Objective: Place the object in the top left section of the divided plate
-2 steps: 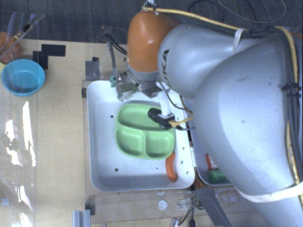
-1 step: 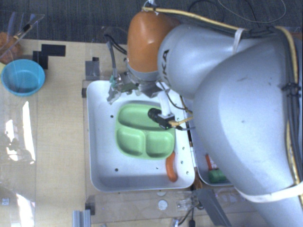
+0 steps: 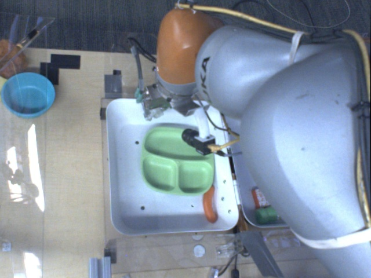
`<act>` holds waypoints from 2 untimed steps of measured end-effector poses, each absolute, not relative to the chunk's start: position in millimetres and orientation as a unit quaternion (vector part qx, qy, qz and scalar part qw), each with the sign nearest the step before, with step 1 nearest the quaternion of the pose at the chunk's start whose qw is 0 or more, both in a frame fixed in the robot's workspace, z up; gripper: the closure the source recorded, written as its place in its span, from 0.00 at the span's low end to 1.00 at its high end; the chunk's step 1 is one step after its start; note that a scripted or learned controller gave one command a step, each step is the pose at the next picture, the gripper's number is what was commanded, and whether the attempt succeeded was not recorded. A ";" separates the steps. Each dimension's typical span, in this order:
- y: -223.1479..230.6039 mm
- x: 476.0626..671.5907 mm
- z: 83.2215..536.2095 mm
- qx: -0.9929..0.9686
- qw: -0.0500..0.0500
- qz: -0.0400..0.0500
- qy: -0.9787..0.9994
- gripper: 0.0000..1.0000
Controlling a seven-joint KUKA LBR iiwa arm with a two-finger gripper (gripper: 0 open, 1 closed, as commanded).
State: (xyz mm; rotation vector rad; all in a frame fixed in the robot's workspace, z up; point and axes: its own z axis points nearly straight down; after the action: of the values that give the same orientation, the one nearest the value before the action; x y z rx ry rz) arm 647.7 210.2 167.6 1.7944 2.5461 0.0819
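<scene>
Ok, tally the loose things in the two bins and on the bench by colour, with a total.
Green: 2, the divided plate and a small block
Orange: 1, a carrot-like piece
Blue: 1, a bowl
Red and white: 1, a small item
Total: 5

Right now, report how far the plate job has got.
Done: nothing shows yet; the green divided plate sits in the left white bin with bare sections. In hand: the arm's wrist hangs over the plate's upper edge. Left: an orange object lies beside the plate's lower right corner, unplaced.
</scene>
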 end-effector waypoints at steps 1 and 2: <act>210.2 647.7 167.5 0.576 0.013 0.026 0.817 0.00; 210.4 649.3 179.6 0.576 0.014 0.029 0.817 1.00</act>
State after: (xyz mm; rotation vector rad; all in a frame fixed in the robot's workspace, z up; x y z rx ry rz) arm 649.3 210.4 179.6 1.7934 2.5438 0.0908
